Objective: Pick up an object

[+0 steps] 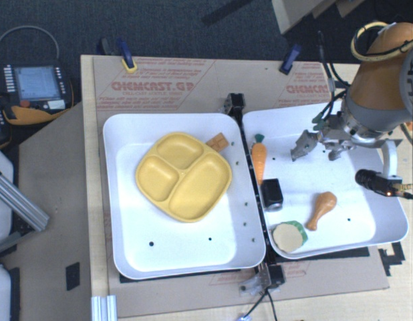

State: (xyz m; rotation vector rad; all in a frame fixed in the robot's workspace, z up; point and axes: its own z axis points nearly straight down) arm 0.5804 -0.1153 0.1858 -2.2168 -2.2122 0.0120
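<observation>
Camera view: hand [318, 147] is hovering over the right bin [380, 229], fingers spread, gripping nothing, drumstick [321, 208] lying apart at its six o'clock.

Dark grey-blue carpet floor [160, 12] surrounds the bench. Brown board bench top [193, 79] carries red printed lettering; blue clamps [128, 55] grip its far edge. Teach pendant [34, 85] with lit screen sits at left. Aluminium extrusion bar [16, 196] slants at lower left.
</observation>
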